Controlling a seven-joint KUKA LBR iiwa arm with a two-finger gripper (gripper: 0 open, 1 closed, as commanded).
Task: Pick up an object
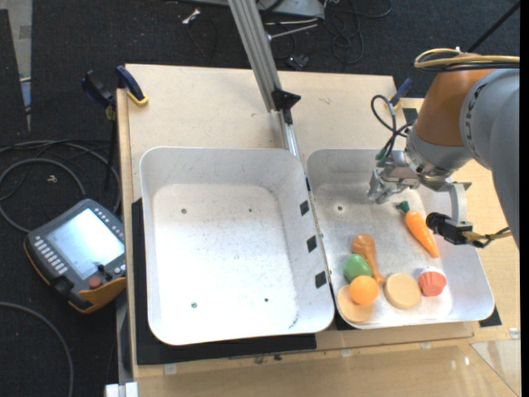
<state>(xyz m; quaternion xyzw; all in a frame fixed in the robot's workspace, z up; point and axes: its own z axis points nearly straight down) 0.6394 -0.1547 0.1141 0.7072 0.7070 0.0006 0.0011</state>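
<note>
Pale wood forms the tabletop (215, 110), which carries two shallow white plastic bins side by side. The larger-looking left white bin (219, 238) has a speckled, matte floor with rounded corners and a raised rim. The right white bin (347, 197) holds every candidate object, all gathered toward its near edge and right side.

The grey arm with its orange band (450, 110) reaches in from the right, and its metal pincer (384, 187) hangs low over the bare upper floor of the right bin. Whether the pincer is spread or pressed together cannot be told from this angle; nothing is seen between its tips.

Candidate objects, largest first: an orange tapered toy carrot with a green tip (420, 230), lying at a slant just beside the pincer and apart from the rest; a tan flat round disc (402, 291); a tan drumstick-shaped piece (366, 251); an orange smooth ball (363, 290); a green rounded piece (357, 267); a red-and-white small rounded piece (431, 283). These look like smooth, rigid moulded plastic.

Suggested method: the carrot appears the best target, being nearest and isolated. The grasp would likely hold best across its thick middle, square to its long axis, since the taper and slick surface could let it squirt out. The clustered pieces touch one another and would probably be nudged.
</note>
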